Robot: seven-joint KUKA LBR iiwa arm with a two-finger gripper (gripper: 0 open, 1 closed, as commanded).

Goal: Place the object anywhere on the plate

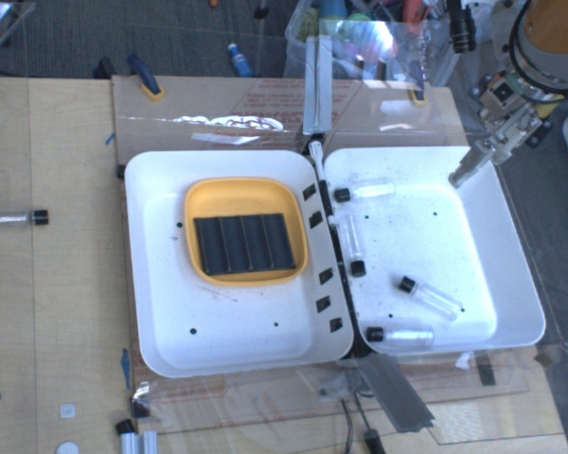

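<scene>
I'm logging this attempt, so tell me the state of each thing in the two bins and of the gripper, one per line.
Yellow square plate: flat in the left white bin, bearing the dark ribbed block.
Dark ribbed rectangular block: lying flat on the plate.
Four clear black-capped vials: lying on their sides in the right white bin, apart.
Gripper: over the right bin's far corner, holding nothing.

We find the yellow plate (244,230) in the left bin (161,329) largely covered by a dark ribbed block (244,242) (only its rim is bare). In the right bin (511,301), clear vials (426,297) lie scattered; its far-centre floor is open.
</scene>
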